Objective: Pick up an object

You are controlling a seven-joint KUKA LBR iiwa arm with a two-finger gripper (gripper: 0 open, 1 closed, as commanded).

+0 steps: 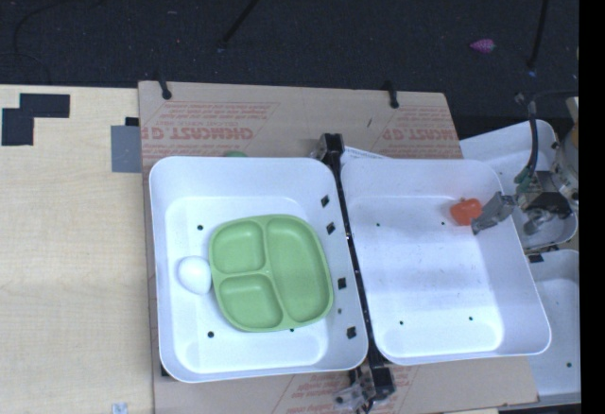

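At the near edge of the view, between the two bins, a dark clamp or bracket is partly cut off by the frame, so its shape is hard to read. Both bins sit on a brown cardboard sheet printed with reddish lettering, which lies on the pale wooden table.

The left bin holds a green divided plate with three compartments, lying flat near the bin's middle. A small white ball-like thing touches the plate's left edge; against the white floor its outline is faint.

The right bin has a bare near half. Toward its far right corner lies a small orange-red object, resting on the bin floor; it is too small and blurred to name.

Just right of that object, over the bin's right rim, is the tool. A grey finger slants down toward the orange-red object and ends just beside it, while the rest of the tool is a dark tangle of parts and cable against white housing. I cannot tell how its fingers stand, and the object does not show between them.

Behind the bins, a green sliver peeks over the left bin's far rim, mostly hidden. Beyond the cardboard the floor is dark, with cables and a small purple speck.
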